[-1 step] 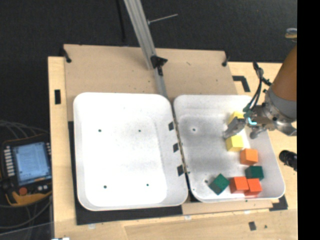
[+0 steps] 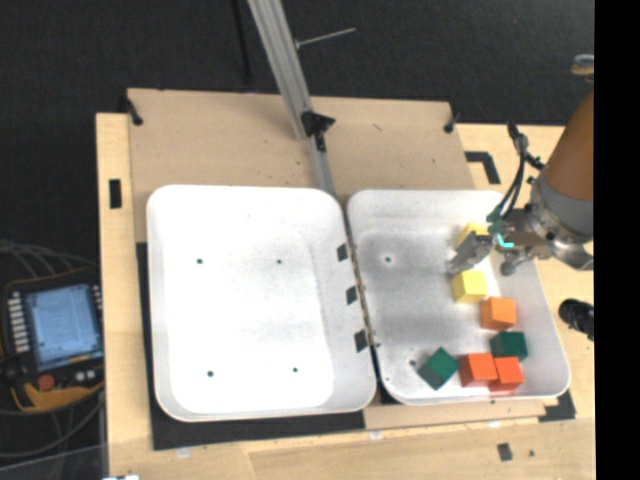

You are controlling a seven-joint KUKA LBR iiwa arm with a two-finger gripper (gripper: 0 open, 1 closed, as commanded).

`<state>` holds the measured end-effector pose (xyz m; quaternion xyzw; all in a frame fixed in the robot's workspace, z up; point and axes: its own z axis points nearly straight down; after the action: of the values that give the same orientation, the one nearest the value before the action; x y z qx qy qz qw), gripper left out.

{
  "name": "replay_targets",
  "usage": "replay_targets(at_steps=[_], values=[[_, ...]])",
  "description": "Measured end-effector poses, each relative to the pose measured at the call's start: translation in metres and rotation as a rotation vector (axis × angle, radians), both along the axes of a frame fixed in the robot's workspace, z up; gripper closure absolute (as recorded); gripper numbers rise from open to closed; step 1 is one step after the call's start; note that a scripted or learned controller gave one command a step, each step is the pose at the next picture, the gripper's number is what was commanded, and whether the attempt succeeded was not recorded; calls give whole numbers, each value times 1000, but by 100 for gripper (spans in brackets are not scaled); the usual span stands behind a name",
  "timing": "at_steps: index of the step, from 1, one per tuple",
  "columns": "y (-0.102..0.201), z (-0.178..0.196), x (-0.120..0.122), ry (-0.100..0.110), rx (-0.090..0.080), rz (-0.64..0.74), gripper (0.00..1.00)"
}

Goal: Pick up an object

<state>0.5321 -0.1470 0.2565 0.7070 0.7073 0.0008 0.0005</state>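
My gripper (image 2: 489,259) hangs over the right bin (image 2: 400,298), near its back right part. Its two fingers (image 2: 464,258) are spread apart, so it is open with nothing between them. Just in front of the left finger lies a yellow block (image 2: 470,286). A second yellow piece (image 2: 472,233) peeks out just beyond the gripper. Further toward the front lie an orange block (image 2: 498,313), a dark green block (image 2: 510,345), two orange blocks (image 2: 478,368) side by side, and another green block (image 2: 437,368).
The left bin (image 2: 250,298) lies beside the right one, joined to it by clips along the shared edge. A slanted metal rail (image 2: 285,58) runs from the top down to the bins' back. A screen device (image 2: 60,323) sits at the far left.
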Motion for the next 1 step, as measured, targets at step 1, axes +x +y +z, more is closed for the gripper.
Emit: replay_targets(at_steps=[1], values=[[4, -44, -3, 5, -2, -3, 0]])
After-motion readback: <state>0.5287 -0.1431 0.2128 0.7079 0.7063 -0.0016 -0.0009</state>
